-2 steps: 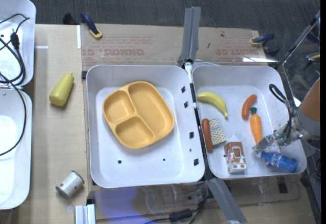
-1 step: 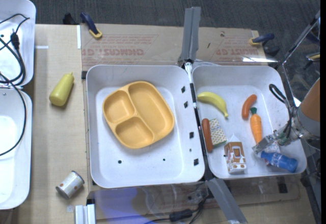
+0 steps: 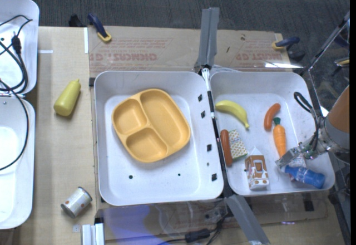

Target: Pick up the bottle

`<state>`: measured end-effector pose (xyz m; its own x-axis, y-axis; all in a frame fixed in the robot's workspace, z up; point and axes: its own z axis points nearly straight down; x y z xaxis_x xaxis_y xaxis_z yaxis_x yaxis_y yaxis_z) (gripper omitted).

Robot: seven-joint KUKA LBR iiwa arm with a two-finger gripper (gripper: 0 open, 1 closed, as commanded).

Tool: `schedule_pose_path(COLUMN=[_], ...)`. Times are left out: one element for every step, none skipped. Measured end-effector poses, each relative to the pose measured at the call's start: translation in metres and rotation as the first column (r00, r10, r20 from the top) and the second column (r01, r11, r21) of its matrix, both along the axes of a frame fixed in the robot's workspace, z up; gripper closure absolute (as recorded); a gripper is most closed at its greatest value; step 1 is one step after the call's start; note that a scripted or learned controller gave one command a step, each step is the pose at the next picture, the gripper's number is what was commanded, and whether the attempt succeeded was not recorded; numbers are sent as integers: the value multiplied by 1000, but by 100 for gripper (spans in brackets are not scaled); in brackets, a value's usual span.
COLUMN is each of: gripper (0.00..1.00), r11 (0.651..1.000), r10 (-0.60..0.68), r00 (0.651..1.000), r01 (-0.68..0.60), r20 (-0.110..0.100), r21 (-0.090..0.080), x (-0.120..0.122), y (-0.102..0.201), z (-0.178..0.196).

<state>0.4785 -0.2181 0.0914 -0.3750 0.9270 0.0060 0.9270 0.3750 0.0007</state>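
Observation:
A blue plastic bottle (image 3: 306, 176) lies on its side in the front right corner of the right bin (image 3: 261, 87), with its clear neck pointing left. My gripper (image 3: 297, 155) hangs just above and slightly behind the bottle's neck end, close to it. Nothing can be seen held in it. The arm (image 3: 340, 121) comes in over the bin's right rim. A yellow squeeze bottle (image 3: 67, 97) lies on the bench left of the left bin.
The right bin also holds a banana (image 3: 233, 111), two sausages (image 3: 225, 146) (image 3: 271, 115), a carrot (image 3: 279, 138), a small patterned box (image 3: 238, 145) and a little carton (image 3: 256, 172). A yellow divided plate (image 3: 150, 124) sits in the left bin. A tin can (image 3: 76, 201) lies at the front left.

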Motion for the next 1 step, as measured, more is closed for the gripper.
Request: schedule_pose_path(gripper=[0], r11=[999], r10=[-45], r00=[999], r01=[45], r20=[0], r21=[-5], x=[-1], y=[15], z=[0])
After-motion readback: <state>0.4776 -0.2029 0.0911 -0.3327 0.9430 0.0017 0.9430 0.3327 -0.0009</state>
